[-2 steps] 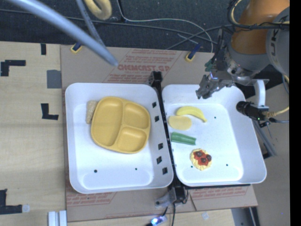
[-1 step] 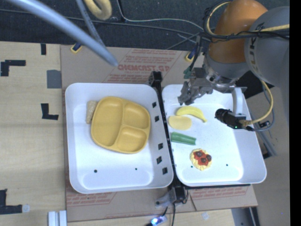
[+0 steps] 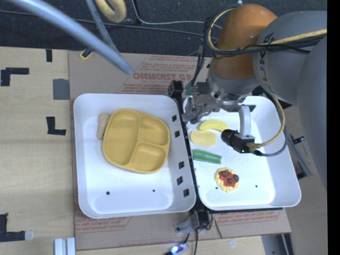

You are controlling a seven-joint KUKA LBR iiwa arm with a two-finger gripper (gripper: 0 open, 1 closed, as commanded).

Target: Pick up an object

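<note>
The right bin point(image 3: 265, 195) holds a yellow banana-shaped piece point(image 3: 213, 125), a pale yellow round piece point(image 3: 203, 138), a green bean-like piece point(image 3: 206, 155) and a small pizza slice point(image 3: 227, 179). My gripper point(image 3: 197, 112) hangs low over the bin's far left corner, just above and left of the banana piece. The wrist and its cabling hide the fingertips. Nothing shows between them.
The left bin point(image 3: 90, 179) carries a yellow divided plate point(image 3: 136, 141) with a tan slice of bread point(image 3: 102, 125) tucked under its left rim. The raised divider point(image 3: 183, 153) between the bins runs just left of the gripper. A grey metal bar point(image 3: 64, 20) crosses the upper left.
</note>
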